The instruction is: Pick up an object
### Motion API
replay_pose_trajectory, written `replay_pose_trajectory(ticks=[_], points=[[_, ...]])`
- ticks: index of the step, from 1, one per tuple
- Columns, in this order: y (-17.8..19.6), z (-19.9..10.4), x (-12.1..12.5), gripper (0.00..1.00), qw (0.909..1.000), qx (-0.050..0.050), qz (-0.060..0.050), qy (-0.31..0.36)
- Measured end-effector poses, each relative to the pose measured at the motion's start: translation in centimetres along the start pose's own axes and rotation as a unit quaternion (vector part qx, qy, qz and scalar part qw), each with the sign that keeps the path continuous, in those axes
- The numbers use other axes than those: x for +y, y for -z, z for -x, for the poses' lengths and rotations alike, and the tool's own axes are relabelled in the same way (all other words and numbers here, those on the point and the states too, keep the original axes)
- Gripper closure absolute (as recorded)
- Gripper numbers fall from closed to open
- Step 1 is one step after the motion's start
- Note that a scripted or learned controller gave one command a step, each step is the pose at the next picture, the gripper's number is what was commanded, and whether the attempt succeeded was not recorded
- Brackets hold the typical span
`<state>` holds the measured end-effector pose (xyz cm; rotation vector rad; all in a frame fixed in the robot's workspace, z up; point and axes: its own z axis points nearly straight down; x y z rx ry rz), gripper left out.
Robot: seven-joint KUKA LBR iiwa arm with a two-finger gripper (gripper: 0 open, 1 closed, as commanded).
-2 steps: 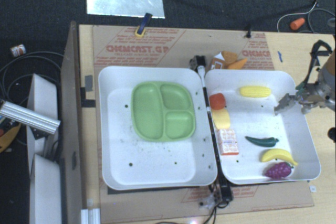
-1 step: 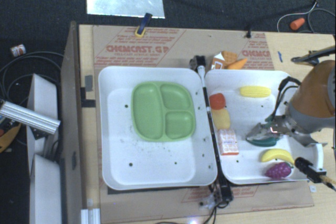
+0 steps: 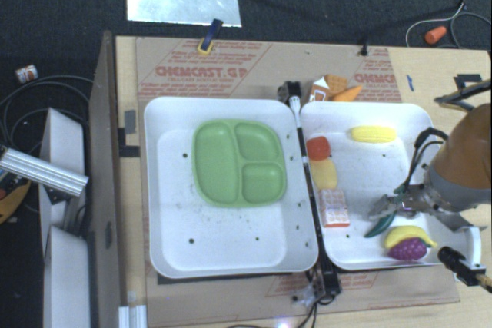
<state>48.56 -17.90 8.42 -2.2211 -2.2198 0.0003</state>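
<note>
Arm comes in from the right edge, low in frame. Orange band is big and rounded, sitting above the grey wrist section. Black cable loops off the wrist's upper left side. Wrist tilts down and left. Gripper points left, low over the bench. Its two thin metal fingers are spread apart in a narrow V, tips separated, nothing between them. A grey bracket piece sticks out below the wrist toward lower right.

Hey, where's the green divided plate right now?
The green divided plate lies in the left white bin of the camera view, toward its upper middle, left of the divider between the two bins.
</note>
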Motion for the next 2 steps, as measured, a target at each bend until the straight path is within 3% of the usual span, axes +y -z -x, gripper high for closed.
replay_pose_trajectory(ticks=[1, 2], points=[[9.7, 0.0, 12.2, 0.0, 0.9999, -0.004, 0.011, 0.005], [2.6, -5.1, 18.6, 0.0, 1.0, 0.0, 0.004, 0.006]])
